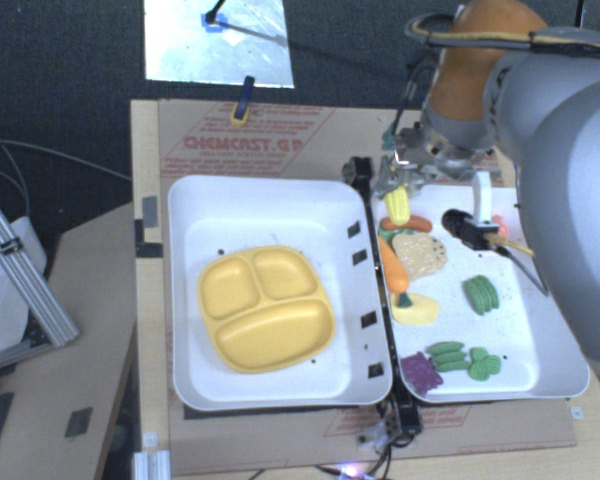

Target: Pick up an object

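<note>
The short yellow plastic corn cob (397,206) lies in the far left corner of the right shallow white bin (540,368), close to the wall it shares with the other bin. My hand (395,178) hangs directly above the cob's far end. From this slant I cannot tell whether it is wide or narrow, nor whether it touches the cob. Nothing is visibly held in it.

Just near of the cob lies a small red-orange sausage-shaped piece (406,225), and against that sits a round speckled beige biscuit (421,255). An orange toy carrot (393,266) runs along the bin's left wall beside the biscuit. A pale yellow wedge-shaped piece (417,311) touches the carrot's near tip. To the right, apart from these, lies a ribbed green pod (481,294). Along the near side are a purple leafy piece (420,371), a green beaded pod (446,354) and a darker green lump (485,366), close together.

The left white bin (195,203) holds a yellow three-compartment plastic tray (267,306), lying flat near its middle.

Both bins sit on a brown cardboard sheet with red print (245,140) on the worktop. At its far edge lies a small blue-and-yellow stick (243,100), and beyond that is a shiny silver square sheet (218,28).
</note>
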